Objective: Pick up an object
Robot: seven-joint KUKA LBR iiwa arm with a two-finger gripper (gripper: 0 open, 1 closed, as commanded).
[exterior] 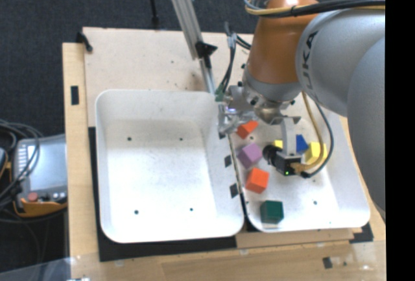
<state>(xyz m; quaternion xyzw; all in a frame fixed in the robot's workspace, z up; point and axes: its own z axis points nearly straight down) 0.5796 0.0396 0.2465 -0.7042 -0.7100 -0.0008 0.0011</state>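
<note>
Reaching over right bin (pixel 353 208), gripper (pixel 243 119) is placed low at bin's left edge. Small orange block (pixel 246 130) is seen gripped between fingers. Purple cube (pixel 249 155), orange cube (pixel 257 180), green cube (pixel 272 211) are lined below it. Left bin (pixel 110 104) is located beside.

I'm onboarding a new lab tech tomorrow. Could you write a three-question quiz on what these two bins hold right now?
1. True or false: the green block lies in the left bin.
2. Which block sits directly between the purple block and the green one? A) yellow B) blue C) orange
3. Fill in: the arm's gripper hangs over the ___ bin.

Key: 1. False, it lies in the right bin. 2. C, the orange block. 3. Right.
</note>
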